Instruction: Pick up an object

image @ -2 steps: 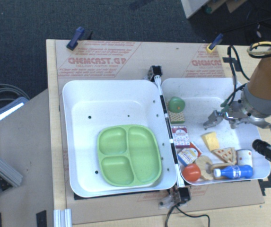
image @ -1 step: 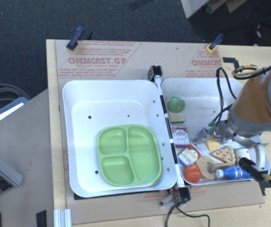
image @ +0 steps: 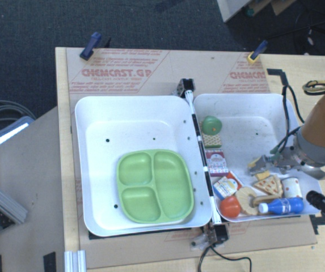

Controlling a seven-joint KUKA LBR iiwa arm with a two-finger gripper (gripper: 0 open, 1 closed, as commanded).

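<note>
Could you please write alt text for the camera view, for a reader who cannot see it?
The arm's gripper reaches into the right bin above small items, including a red ball and blue-capped bottle. The left bin holds a green divided plate.

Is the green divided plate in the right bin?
No, the green plate lies in the left bin; the right bin holds small food items.

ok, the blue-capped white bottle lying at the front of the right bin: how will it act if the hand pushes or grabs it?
The bottle lies on its side and looks round, so a push would probably roll it. Its smooth surface may slip in a pinch. The red ball and pale disc nearby might get nudged.
</note>
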